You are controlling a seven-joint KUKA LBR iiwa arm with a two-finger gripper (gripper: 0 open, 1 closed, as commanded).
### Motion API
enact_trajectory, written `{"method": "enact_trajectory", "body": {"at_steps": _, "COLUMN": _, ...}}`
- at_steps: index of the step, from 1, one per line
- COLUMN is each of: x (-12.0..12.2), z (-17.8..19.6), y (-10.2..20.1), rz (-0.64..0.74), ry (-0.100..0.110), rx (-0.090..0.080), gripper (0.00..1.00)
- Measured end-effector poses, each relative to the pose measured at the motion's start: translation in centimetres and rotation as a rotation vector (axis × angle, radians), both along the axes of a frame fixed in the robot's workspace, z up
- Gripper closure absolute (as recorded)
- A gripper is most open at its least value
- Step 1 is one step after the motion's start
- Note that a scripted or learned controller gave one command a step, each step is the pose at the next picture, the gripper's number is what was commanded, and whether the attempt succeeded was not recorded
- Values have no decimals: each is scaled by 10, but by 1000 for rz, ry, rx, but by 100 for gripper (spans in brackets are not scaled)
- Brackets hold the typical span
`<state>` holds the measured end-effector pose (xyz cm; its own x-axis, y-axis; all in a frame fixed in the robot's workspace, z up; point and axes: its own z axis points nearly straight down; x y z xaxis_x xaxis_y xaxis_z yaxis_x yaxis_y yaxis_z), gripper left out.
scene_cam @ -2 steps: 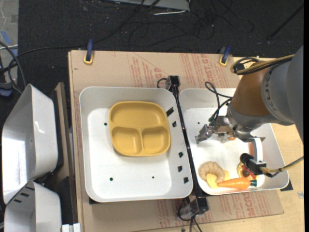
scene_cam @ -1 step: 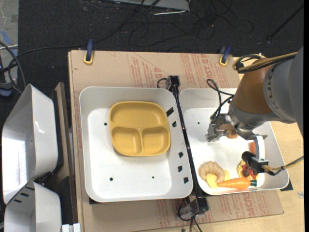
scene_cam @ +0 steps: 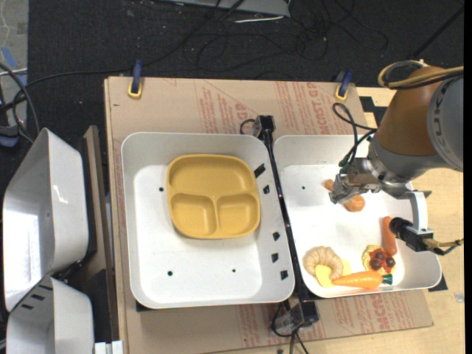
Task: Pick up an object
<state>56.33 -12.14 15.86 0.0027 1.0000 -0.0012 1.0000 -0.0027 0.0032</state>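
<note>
one orange piece (scene_cam: 355, 203) lies touching the claw (scene_cam: 343, 192), right bin (scene_cam: 310, 153).

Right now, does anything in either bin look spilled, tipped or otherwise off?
Nothing looks spilled or damaged. The yellow divided plate lies flat in the left bin. In the right bin, the toy foods cluster along the near edge: croissant, carrot, sausage. The gripper sits over an orange piece.

One fixed camera above the bench (scene_cam: 221, 98), angled down, both white bins (scene_cam: 147, 198) framed
</note>
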Motion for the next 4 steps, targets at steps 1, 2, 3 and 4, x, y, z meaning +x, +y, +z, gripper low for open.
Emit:
{"method": "enact_trajectory", "body": {"at_steps": 1, "x": 1, "z": 53, "y": 0, "rz": 5, "ry": -1, "rx": 0, "gripper": 100}}
{"method": "enact_trajectory", "body": {"at_steps": 2, "x": 21, "z": 65, "y": 54, "rz": 10, "ry": 0, "rx": 2, "gripper": 100}}
{"method": "enact_trajectory", "body": {"at_steps": 3, "x": 28, "z": 58, "y": 106, "rz": 9, "ry": 2, "rx": 1, "gripper": 100}}
{"method": "enact_trajectory", "body": {"at_steps": 4, "x": 46, "z": 73, "y": 159, "rz": 10, "ry": 0, "rx": 2, "gripper": 100}}
